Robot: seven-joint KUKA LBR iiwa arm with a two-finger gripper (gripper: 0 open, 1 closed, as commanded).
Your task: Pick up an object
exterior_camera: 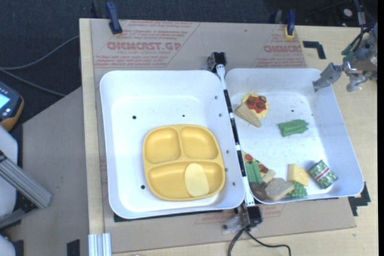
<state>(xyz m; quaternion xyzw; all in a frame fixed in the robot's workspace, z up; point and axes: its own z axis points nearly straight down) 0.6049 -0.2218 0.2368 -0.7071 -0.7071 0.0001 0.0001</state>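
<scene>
Nearest the camera, along the front wall of the right bin [342, 141], a cluster of toy food lies bunched together: a green and red vegetable piece [253, 168] hard against the divider, a brown bread slice [277, 188] just beside it, a yellow cheese wedge [297, 174] touching the bread's far side, and a small green and white can [323, 173] tilted on its side at the cluster's right end. Left of that bin, the left bin [120, 129] holds a yellow divided plate [180, 159], with a pale yellow oval piece [196, 179] lying in the plate's large front compartment. Farther back in the right bin, a green leafy piece [293, 127] lies alone near the middle, well apart from the front cluster, and a pizza slice [253, 108] with red topping lies beyond it, close to the divider. At the right bin's far right corner the gripper [336, 76] hangs over the rim, apart from every toy; its fingers look spread, with nothing between them. Behind both bins the table [180, 45] shows a board printed with red lettering, held by two blue clamps [112, 16] at its back edge.
</scene>
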